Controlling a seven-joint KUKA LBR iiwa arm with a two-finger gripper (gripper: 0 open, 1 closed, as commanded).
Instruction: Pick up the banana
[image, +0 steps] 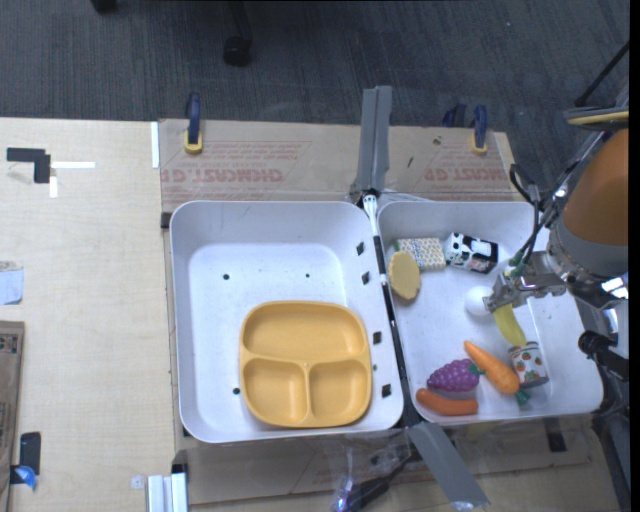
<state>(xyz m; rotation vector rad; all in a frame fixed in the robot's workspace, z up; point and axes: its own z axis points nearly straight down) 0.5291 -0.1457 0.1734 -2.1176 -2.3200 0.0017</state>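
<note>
Overhead, the camera view is looking down at a slant on two white bins sitting side by side on the bench. The left bin (200, 300) is holding a yellow divided tray (305, 362), which is lying flat toward the bin's near side with its three compartments facing up.

The right bin (560, 400) is carrying the clutter. A tan flat piece (404, 274) is lying near the bin's left wall, with a speckled sponge-like block (429, 252) just beside it and a black-and-white cow toy (469, 251) a little further right. A white egg-shaped thing (477, 300) is resting near the middle. Toward the near edge, a bunch of purple grapes (453, 377) is sitting on or against a red-orange sausage-shaped piece (447, 403), with a carrot (491, 367) lying slantwise beside the grapes and a small printed can (528, 365) tilting just right of the carrot.

The arm is reaching in from the right, its orange band (600, 190) showing above the wrist. The gripper (507, 296) is hanging low over the middle of the right bin, right above the banana (510, 324). The banana is lying just below the fingertips, between the egg-shaped thing and the can, its upper end hidden under the gripper. Whether the fingers are spread or closed, or are gripping the banana, I cannot tell from this angle.
</note>
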